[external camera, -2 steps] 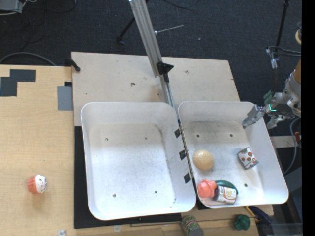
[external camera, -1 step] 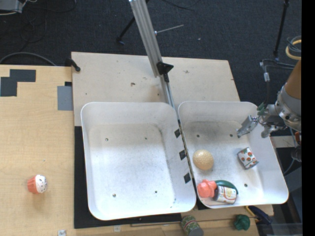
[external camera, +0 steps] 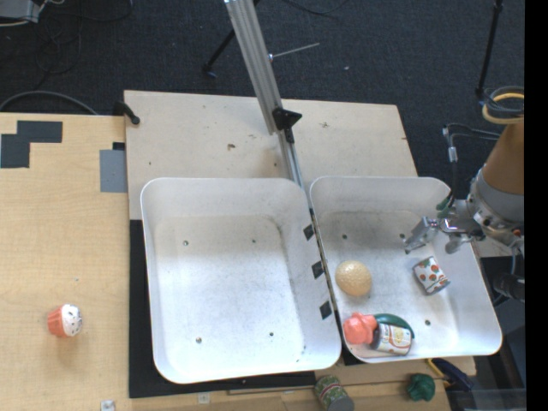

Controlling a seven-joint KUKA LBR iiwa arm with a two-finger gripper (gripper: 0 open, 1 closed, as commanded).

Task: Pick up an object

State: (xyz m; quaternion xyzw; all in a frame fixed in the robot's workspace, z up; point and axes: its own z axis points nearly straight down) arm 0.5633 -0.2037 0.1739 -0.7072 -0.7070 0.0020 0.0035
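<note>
1. The small white cup with red and green marks (external camera: 431, 276) lies tilted on the floor of the right bin (external camera: 377, 197), near that bin's right wall.
2. The claw (external camera: 432, 232) hangs just above and slightly left of the cup; its two fingers stand apart with nothing between them.
3. The tan round ball (external camera: 354, 278) rests left of the cup, near the right bin's left wall.
4. The bottle with a red cap and dark label (external camera: 379, 333) lies on its side below the cup, against the bin's near edge.
5. The left bin (external camera: 171, 197) sits far left of the cup, touching the right bin.
6. On the desk (external camera: 51, 229), well left of the cup, stands a small orange-and-white figure (external camera: 64, 321).
7. Below the cup, past the bins' near edge, lie a green toy (external camera: 419, 387) and a dark can-like thing (external camera: 330, 391).
</note>
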